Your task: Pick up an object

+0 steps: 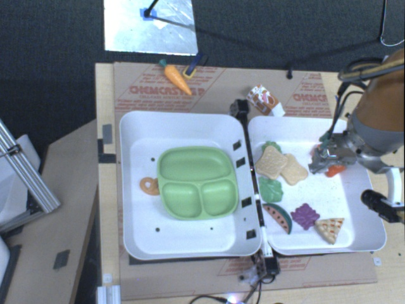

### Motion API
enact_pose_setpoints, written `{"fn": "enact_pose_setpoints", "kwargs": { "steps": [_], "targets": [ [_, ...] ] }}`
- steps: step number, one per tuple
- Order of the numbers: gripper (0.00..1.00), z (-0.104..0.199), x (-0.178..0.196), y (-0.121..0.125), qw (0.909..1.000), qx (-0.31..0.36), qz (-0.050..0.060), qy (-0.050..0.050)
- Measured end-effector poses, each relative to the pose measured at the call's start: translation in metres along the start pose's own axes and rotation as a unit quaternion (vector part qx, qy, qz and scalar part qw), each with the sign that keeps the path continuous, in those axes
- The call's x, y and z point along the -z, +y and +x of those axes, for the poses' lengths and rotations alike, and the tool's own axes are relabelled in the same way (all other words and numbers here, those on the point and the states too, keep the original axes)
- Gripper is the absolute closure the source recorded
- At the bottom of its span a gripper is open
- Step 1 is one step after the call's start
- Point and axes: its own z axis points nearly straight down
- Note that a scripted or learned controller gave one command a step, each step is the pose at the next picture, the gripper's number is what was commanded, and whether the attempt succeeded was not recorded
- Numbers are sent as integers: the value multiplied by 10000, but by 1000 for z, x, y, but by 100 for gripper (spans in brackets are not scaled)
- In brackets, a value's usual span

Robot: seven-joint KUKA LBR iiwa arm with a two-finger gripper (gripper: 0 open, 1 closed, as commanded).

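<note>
Two bins (136,170), perhaps seven toys (306,216)

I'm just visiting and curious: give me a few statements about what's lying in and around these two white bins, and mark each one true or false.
1. A green divided tray sits in the left bin. True.
2. The toy carrot lies inside the right bin. False: it lies on the cardboard beyond the bins.
3. A pretzel-shaped piece lies just left of the green tray. True.
4. The purple grapes are in the left bin. False: they are in the right bin, between the watermelon slice and the pizza slice.
5. The gripper is over the right bin, near a small red piece. True.
</note>
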Motion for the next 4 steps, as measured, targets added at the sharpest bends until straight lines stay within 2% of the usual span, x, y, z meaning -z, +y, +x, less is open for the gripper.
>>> {"fn": "enact_pose_setpoints", "kwargs": {
  "steps": [1, 2, 3, 4],
  "targets": [
    [100, 50, -12, 22, 10000, 2, 3, 1],
    [100, 96, -8, 31, 10000, -1, 4, 2],
    [100, 146, -19, 50, 10000, 1, 10, 3],
    [100, 182, 2, 65, 10000, -8, 3, 1]
  ]
}}
